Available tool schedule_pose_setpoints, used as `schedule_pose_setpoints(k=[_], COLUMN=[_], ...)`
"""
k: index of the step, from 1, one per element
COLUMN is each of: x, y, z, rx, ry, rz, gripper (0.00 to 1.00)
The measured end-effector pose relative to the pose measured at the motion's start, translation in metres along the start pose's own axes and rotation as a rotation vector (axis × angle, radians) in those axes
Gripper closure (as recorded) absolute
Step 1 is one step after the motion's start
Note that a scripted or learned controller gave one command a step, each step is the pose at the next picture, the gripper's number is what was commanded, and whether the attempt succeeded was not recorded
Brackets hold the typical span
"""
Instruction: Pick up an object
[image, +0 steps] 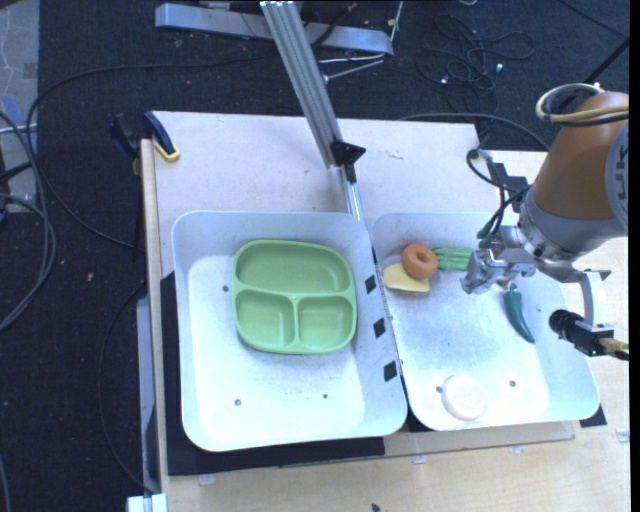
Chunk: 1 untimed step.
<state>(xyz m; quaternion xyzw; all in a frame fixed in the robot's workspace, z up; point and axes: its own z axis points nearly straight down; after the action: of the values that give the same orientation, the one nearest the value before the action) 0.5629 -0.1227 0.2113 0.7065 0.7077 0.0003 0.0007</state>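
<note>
Two white bins (200, 420) side by side; a green divided plate (295, 297) lies in the far bin, well left of the gripper (480, 275). Whether the gripper is apart or together cannot be told. Just right of it and below lies a green pepper (519, 312), probably light, smooth and slippery; best taken across its thicker middle. Just left: an orange ring (420, 261) touching a yellow piece (404, 281). Well below: a white round (464, 397).

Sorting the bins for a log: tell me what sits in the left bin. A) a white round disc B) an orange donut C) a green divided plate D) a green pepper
C: the green divided plate lies alone in the left bin, with nothing else inside it.
</note>
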Motion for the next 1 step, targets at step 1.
schedule_pose_setpoints(k=[1], x=[0.0493], y=[-0.0097], z=[0.0012], rx=[0.003], ry=[0.001], rz=[-0.004], gripper=[1.00])
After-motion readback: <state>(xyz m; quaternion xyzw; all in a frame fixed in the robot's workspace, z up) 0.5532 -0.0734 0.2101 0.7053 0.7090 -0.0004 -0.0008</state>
